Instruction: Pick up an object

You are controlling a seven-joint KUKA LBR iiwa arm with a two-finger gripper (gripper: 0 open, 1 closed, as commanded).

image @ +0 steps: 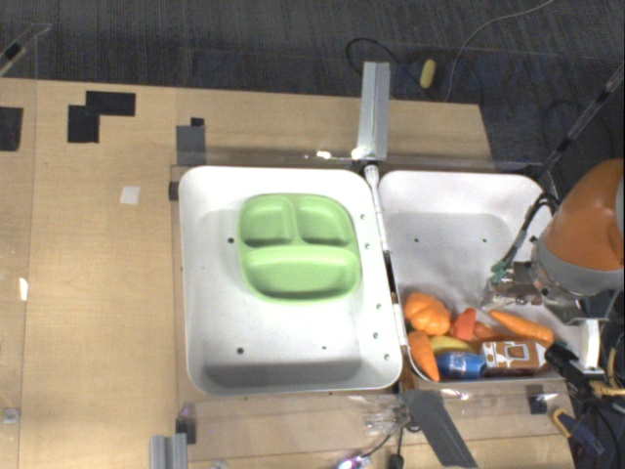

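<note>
Smooth green three-compartment plate (298, 245)

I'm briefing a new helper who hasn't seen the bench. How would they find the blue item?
Look in the right bin, at the toy pile in its near corner. The blue item lies against the front wall, between an orange carrot and a brown carton, the pile's sole blue piece.
</note>
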